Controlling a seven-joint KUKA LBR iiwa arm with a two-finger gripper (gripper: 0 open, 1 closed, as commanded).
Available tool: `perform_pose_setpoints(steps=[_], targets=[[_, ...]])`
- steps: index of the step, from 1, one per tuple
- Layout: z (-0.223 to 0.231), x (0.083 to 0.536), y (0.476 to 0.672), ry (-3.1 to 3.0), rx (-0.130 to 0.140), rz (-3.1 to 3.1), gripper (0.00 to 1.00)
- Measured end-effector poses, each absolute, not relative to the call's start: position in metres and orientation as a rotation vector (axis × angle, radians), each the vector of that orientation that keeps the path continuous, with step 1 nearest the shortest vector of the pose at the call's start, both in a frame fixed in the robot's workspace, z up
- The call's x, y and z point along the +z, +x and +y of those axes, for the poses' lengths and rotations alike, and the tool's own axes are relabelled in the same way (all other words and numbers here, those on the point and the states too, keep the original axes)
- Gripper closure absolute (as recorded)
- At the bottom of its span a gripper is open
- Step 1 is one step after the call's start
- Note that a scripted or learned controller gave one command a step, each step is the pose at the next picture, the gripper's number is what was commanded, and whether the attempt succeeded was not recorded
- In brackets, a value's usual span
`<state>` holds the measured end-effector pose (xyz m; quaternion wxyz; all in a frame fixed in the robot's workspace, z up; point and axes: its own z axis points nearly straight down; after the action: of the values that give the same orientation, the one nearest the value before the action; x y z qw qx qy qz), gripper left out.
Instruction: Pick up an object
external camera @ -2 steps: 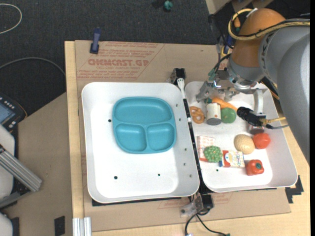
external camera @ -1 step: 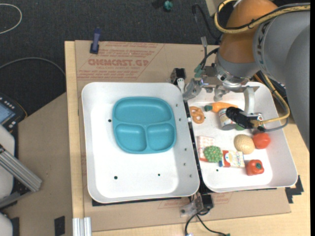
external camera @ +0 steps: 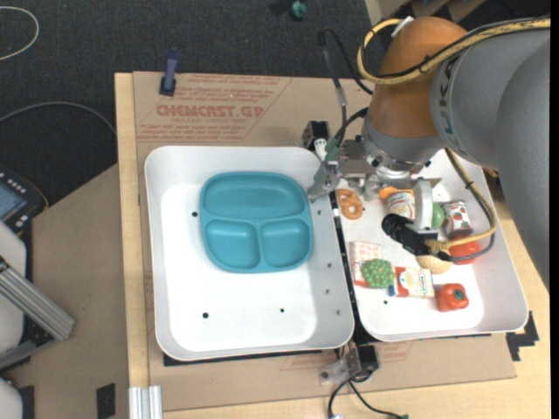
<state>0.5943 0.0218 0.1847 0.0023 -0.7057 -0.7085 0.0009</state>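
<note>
Plainly, the left bin (external camera: 175, 321) holds a blue divided plate (external camera: 255, 221), and the right bin (external camera: 498, 308) holds a pretzel (external camera: 350, 204), a small jar (external camera: 401, 203), broccoli (external camera: 377, 272), a tomato (external camera: 452, 297) and other toy foods. The arm (external camera: 454, 68) hangs over the right bin's far end with its gripper (external camera: 371, 177) above the pretzel and jar.

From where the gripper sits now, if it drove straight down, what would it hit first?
Probably the pretzel-shaped toy near the right bin's left wall, roughly below the gripper. The small jar sits just beside it. Depth is unclear from this slanted view, so it could be either.
</note>
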Motion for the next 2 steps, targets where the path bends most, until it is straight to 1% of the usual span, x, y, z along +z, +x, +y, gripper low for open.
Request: perform_pose_setpoints(steps=[1,2], targets=[[0.033,0.184,0.513,-2.217,0.008,-2.215,1.00],[0.005,0.328,0.491,-2.230,-0.017,-2.228,1.00]])
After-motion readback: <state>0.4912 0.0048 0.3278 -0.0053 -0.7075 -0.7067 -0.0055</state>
